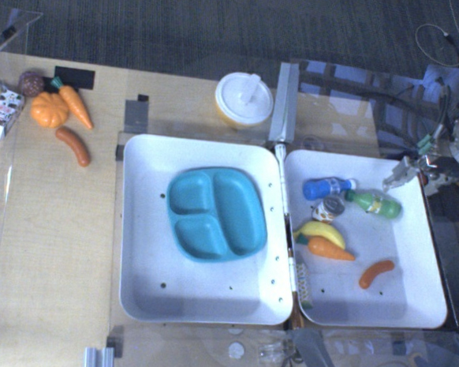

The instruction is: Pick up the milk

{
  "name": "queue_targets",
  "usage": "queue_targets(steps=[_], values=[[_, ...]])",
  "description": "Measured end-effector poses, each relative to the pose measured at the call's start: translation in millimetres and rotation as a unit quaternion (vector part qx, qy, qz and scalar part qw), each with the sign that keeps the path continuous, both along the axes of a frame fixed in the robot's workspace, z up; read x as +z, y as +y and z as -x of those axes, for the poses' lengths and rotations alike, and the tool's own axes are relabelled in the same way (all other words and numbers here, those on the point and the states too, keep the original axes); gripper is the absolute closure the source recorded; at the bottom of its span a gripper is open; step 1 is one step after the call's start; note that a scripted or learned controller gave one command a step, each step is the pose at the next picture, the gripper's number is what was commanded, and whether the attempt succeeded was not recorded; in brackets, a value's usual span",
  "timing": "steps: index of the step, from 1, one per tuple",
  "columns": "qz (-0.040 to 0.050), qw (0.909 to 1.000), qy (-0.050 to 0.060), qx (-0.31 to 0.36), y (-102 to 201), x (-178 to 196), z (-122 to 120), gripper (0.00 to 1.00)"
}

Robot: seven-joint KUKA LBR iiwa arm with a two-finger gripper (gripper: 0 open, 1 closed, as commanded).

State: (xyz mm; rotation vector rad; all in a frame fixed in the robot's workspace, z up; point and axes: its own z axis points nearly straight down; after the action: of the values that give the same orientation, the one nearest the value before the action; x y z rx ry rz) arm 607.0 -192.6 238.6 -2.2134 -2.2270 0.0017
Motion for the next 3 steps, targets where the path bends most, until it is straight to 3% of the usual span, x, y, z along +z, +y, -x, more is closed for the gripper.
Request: queue_targets(steps=[1, 2, 3], values=[[0.0004, 0.9970, -0.001, 0.078, 10.2, -70.6, -47.7, 0.00], [0.0017, 0.9811, -0.007, 0.194, 87.3, -112.5, -66.1, 0.00], [-0.0041, 0.9355, 0.006, 0.353, 56.9, -143.5, -61.8, 0.00]])
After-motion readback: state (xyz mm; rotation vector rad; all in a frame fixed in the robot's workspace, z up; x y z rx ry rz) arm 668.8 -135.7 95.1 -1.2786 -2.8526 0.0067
